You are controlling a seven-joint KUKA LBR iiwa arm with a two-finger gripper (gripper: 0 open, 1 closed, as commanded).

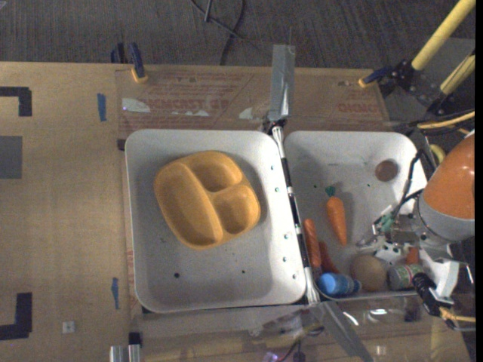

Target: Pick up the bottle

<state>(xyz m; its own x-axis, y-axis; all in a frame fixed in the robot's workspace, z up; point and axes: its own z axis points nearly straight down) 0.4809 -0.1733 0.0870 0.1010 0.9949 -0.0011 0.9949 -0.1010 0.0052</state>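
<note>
The bottle [337,283] is small and blue and lies on its side at the front edge of the right bin [343,153], near the divider. The gripper [386,236] hangs over the front right part of that bin, on the grey arm with its orange band [455,185]. It is up and to the right of the bottle, apart from it, with a brown egg-shaped thing [367,271] between them.
An orange carrot [336,217] and a long reddish piece [312,243] lie in the right bin, with a small can [404,277] at its front right and a brown disc [386,170] at the back. The left bin [143,225] holds a yellow divided plate [206,198].
</note>
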